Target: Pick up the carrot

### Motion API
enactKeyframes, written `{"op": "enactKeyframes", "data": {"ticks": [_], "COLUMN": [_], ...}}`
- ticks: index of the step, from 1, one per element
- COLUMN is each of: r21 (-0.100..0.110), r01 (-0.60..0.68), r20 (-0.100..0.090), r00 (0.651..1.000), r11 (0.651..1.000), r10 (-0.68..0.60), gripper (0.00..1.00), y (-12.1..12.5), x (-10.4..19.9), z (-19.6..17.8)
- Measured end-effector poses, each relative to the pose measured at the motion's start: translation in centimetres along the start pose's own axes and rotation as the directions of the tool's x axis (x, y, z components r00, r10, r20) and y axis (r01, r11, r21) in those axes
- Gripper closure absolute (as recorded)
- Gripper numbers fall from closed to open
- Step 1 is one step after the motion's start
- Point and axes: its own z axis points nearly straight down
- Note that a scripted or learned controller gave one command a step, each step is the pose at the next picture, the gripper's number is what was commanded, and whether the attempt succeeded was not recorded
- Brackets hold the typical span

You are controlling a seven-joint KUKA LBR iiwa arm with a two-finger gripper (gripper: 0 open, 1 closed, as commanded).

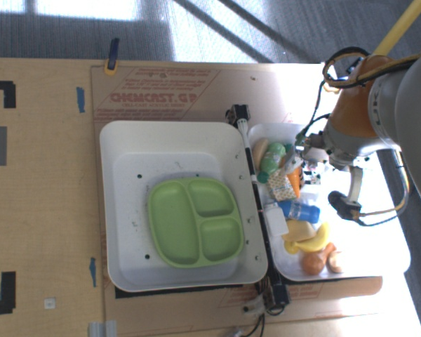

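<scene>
The carrot (281, 185), short and orange, lies in the upper left part of the right bin (376, 257), between a green item and a blue bottle. The arm reaches in from the right, and its gripper (302, 165) is low over the bin, right beside the carrot's upper right end. The gripper's dark tip overlaps the pile of items, so I cannot tell whether it touches the carrot.
The left bin (123, 161) holds a green divided plate (195, 220). The right bin also holds a green item (272, 157), a blue bottle (299, 210), a yellow banana (307, 239) and a round orange-brown piece (313, 262), all packed close around the carrot.
</scene>
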Motion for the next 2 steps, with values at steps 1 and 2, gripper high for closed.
{"op": "enactKeyframes", "data": {"ticks": [1, 2], "r21": [0.024, 0.025], "r01": [-0.344, -0.343], "r20": [-0.014, -0.012], "r00": [0.939, 0.939], "r11": [0.939, 0.939], "r10": [0.345, 0.343], "gripper": [0.0, 1.0], "y": [2.1, 2.2], "x": [-1.1, -1.1], "z": [0.3, -1.0]}}
